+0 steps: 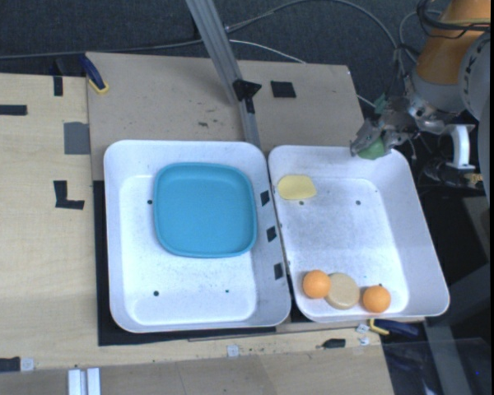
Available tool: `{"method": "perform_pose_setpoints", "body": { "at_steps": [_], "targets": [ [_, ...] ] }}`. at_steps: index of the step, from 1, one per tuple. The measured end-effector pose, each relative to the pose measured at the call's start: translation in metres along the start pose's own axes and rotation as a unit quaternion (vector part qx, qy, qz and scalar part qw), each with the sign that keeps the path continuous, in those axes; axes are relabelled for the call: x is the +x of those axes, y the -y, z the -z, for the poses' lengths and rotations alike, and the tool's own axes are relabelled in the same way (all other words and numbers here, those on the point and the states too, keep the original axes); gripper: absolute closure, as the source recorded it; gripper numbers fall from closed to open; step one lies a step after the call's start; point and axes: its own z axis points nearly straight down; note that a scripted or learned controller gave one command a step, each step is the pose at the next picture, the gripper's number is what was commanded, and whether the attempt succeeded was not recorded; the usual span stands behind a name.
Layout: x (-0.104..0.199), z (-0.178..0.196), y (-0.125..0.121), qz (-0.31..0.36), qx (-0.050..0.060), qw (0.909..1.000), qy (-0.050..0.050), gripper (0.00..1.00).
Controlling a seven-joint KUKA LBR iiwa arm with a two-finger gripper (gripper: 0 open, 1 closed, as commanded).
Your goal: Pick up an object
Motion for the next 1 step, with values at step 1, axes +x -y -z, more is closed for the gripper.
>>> {"method": "perform_pose_setpoints", "body": {
  "at_steps": [1],
  "targets": [
    [0.0476, 0.0137, 0.0224, 0.002, 0.001, 1.0, -0.001, 1.0]
  ]
}}
